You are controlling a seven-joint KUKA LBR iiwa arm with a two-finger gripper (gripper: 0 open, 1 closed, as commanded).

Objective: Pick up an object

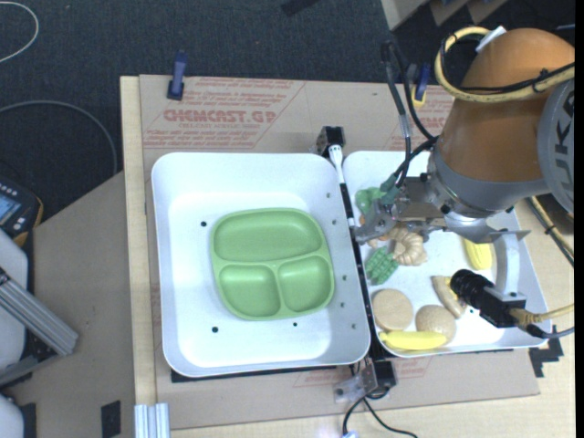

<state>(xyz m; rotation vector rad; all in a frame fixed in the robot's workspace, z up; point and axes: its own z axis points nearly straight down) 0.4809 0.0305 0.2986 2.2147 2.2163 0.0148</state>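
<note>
I read red print "CHEMCAST GP" on brown board (228, 108) under bins, upper left of desk. Smaller red line beneath it illegible. No other readable text.

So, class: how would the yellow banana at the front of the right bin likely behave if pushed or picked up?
The banana looks like glossy toy plastic, so probably stiff, light and a bit slippery. Its curved shape may rock or spin when nudged, and it lies against the bin wall, hampering a grasp.
</note>
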